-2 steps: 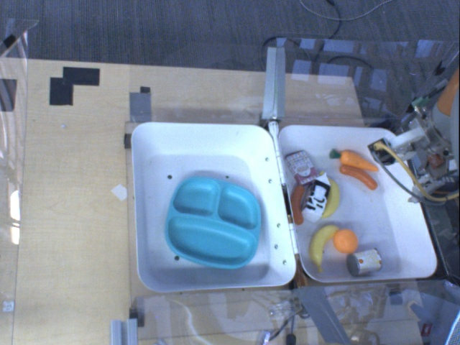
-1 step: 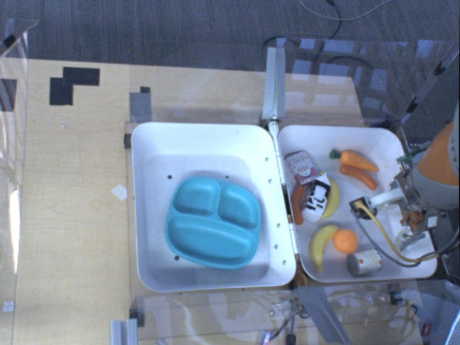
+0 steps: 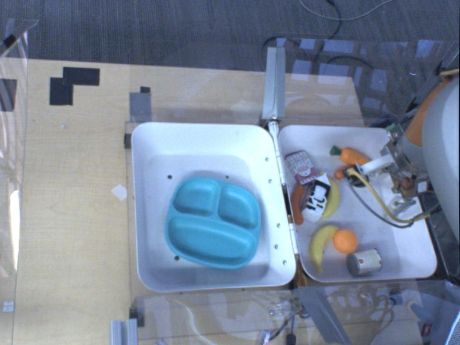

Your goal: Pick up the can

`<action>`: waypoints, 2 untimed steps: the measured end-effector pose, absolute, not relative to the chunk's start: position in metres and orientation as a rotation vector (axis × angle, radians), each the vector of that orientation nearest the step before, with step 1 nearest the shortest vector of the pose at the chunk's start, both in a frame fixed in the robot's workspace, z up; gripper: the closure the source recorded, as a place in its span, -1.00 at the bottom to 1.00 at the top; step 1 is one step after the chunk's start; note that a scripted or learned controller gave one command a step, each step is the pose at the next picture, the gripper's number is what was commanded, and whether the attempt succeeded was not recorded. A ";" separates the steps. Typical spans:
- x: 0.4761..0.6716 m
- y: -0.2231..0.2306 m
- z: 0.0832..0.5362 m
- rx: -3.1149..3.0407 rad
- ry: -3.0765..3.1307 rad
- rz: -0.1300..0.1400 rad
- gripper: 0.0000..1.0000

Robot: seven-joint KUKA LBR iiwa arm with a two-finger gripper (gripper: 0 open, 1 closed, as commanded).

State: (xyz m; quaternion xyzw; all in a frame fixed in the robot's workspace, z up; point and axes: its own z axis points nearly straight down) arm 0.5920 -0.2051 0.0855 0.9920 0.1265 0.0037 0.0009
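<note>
Can lies on its side at the right bin's near edge, just beside an orange and banana; jaws' state cannot be told.

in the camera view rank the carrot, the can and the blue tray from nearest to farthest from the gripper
Gripper sits at the right bin's right side.
1. Carrot, just to its upper left in the view.
2. Can, lying at the bin's near edge.
3. Blue tray, over in the left bin.

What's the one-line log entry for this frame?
phase: approach | gripper: above right bin, far side | can: on its side, near edge, not held | orange: beside can | left bin: blue tray
</note>
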 end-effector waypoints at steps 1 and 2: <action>0.553 -0.205 0.087 3.090 0.560 0.016 -1.00; 0.532 -0.203 0.088 3.043 0.776 0.025 -1.00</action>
